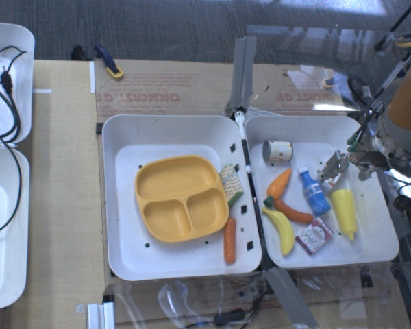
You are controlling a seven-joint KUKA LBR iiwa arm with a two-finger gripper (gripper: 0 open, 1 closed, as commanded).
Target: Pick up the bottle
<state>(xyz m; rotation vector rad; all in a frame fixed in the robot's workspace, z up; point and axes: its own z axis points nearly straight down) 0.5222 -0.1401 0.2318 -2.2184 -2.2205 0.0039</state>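
Bottle (316,193) lies unlifted in right bin (377,252); gripper (334,165) hovers at its 1 o'clock, finger spread unreadable. Grasp, lift remain.

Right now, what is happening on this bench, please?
A robot arm reaches in from the right over the right bin. Its hand hangs just above and to the right of the blue bottle, which lies on the bin floor, not yet lifted. Around the bottle lie a yellow bottle, a banana, carrots and a small cup. The left bin holds a yellow divided plate.
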